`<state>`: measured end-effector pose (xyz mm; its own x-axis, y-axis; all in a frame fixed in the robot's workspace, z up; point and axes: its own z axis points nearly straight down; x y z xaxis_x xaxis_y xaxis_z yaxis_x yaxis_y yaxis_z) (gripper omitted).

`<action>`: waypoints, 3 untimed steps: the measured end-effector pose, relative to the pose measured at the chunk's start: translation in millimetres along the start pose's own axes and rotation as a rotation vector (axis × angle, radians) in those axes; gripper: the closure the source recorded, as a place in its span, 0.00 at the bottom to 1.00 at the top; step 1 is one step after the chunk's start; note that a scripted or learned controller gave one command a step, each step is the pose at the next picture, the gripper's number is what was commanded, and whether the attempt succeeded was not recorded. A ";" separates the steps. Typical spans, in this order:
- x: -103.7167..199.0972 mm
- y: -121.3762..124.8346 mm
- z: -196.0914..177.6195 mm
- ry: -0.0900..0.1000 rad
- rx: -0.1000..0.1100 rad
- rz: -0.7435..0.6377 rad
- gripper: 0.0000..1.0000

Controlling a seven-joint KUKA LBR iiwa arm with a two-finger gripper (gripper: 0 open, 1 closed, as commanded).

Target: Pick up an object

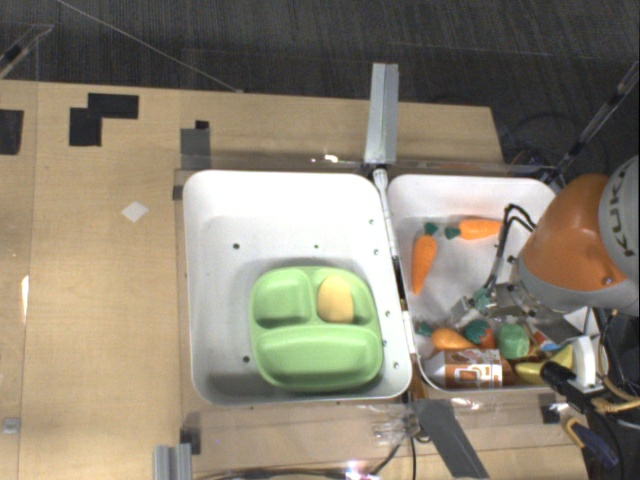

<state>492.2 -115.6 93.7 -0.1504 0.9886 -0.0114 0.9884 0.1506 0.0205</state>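
The right bin (450, 196) holds several toy foods. One carrot (423, 259) lies upright near the bin's left wall and another carrot (476, 230) lies across the back. Along the front wall are an orange piece (449, 340), a brown bottle (478, 373) and a green round piece (513, 342). My gripper (483, 311) is low in this bin, just above that front cluster and next to a small teal piece (478, 330). The wrist and cables hide what is under it, and nothing is visibly held.
The left bin (230, 218) holds a green divided plate (315, 353) with a yellow egg-shaped item (337, 299) in its upper right compartment. A metal post (381, 113) stands behind the divider between the bins. The arm's orange band (572, 238) overhangs the right bin's right side.
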 end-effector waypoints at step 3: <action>5.0 102.8 4.4 0.009 0.007 0.089 0.00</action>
<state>593.2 -95.2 91.4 -0.0621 0.9981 -0.0011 0.9980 0.0621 0.0143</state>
